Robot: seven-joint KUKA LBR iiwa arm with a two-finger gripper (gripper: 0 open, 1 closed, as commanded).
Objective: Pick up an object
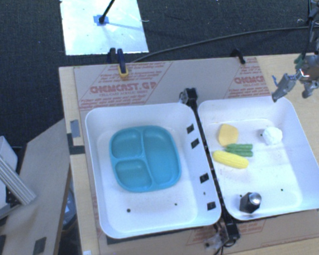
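Hovering above the far right corner of the right bin [317,193], the pincer [294,83] had its two fingers spread apart with nothing between them. Every candidate lay below and to the left of it, down on the bin floor. Nearest was a small white lump [272,135], just inside the bin's right half and closest to a straight drop from the pincer. Further left sat a yellow chip-shaped piece [228,134], a bundle of green beans [240,149] and a corn cob [230,159] — the three packed close, beans touching or almost touching the cob. The cob's long axis ran roughly left to right with a slight downward tilt, so fingers would have had to close across it, not along it. A dark round metal thing [250,202] lay well apart, near the bin's front edge, farthest from the pincer.

Nothing stood between the pincer and the white lump; the bin wall was the only obstacle nearby. The left bin [109,213] held a blue divided plate [145,157] — far off across the table [143,78], and likely irrelevant.
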